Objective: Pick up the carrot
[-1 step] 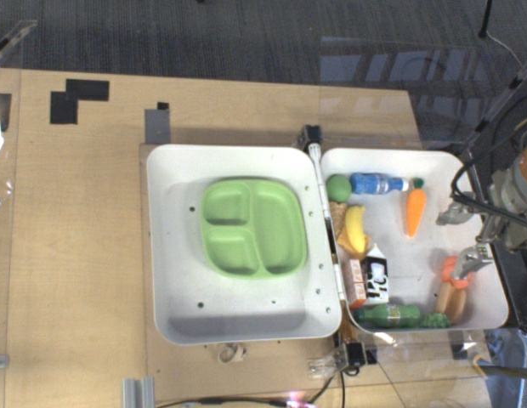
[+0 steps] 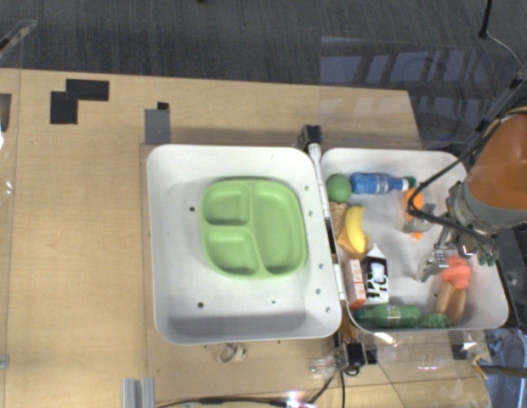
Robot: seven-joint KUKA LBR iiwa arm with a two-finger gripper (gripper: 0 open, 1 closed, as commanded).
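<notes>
The carrot (image 2: 414, 204) lies at twelve o'clock from the gripper (image 2: 440, 257), partly hidden by cables, near the right bin (image 2: 391, 153) far rim. Open floor lies between them. Whether the jaws are apart cannot be told. The carton (image 2: 376, 279) print is unreadable. The green tray (image 2: 251, 226) fills the left bin (image 2: 174, 253).
</notes>
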